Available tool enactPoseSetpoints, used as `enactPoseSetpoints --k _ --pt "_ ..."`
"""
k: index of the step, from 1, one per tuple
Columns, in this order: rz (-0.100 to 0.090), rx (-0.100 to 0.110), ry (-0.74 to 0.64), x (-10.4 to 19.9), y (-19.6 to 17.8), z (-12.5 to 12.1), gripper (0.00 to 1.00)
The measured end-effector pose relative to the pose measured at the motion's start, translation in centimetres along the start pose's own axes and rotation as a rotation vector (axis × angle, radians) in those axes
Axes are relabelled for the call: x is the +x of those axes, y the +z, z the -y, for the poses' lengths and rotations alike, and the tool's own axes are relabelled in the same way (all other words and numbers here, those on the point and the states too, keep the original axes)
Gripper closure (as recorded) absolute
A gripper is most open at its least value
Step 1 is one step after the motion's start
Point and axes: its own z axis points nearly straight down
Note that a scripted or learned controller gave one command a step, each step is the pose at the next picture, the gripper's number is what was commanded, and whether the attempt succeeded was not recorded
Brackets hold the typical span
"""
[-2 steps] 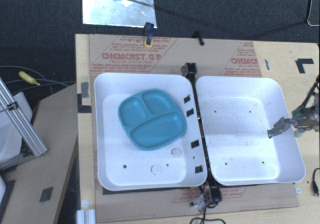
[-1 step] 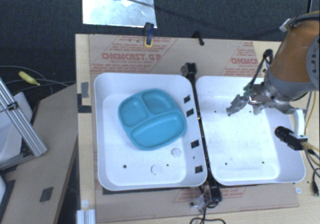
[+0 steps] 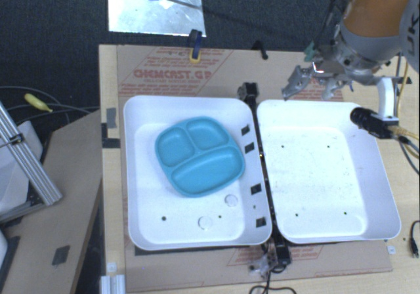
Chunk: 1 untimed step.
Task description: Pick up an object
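Two white bins sit side by side on the worktop [image 3: 164, 66]; the left bin [image 3: 141, 174] holds a blue divided plate [image 3: 199, 155], lying flat near its middle. The right bin [image 3: 374, 194] lies beside it; the pincer [image 3: 314, 84] hangs above that bin's far edge, carrying nothing, its opening impossible to judge.

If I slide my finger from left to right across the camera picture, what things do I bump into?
Yellow thing on the floor → left white bin → blue divided plate → right white bin.
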Motion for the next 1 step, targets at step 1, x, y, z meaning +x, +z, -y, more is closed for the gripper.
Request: enactPoseSetpoints --k 1 --pt "0.001 0.021 0.008 2.12 1.29 5.04 0.00"
